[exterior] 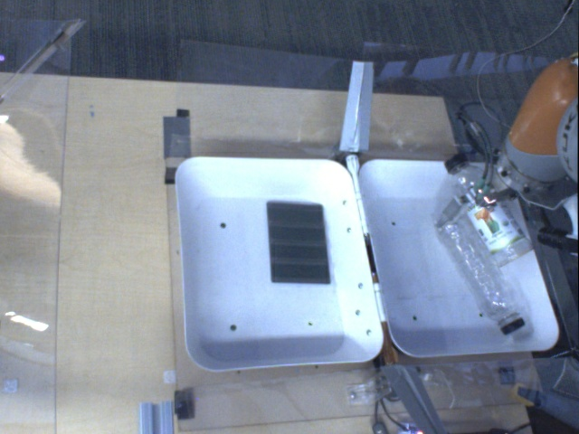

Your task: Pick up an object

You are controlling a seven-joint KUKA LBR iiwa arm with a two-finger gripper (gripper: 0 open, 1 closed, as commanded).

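The arm (543, 125), grey with its orange band showing at the upper right, is reaching in over the far right corner of the right bin (416, 242). Its end effector (479, 188) is sitting low above the upper end of a clear plastic bottle (479, 256), close to or touching it; whether anything is being gripped cannot be told, since the tip is blurring into the transparent plastic.

The bottle is lying on its side in the right bin, running at a slant from near the end effector down toward the near right corner, where its dark cap (512, 325) is pointing. A label with green and white on it is showing on the bottle's upper part.

In the left bin (217, 269) a flat dark rectangular block (298, 242) with ridged sections is lying near the middle, well apart from the walls. The two bins are sitting side by side on the pale wooden surface (109, 242), their inner edges touching or nearly so, with a grey metal bar (357, 107) standing at the far end of the seam between them
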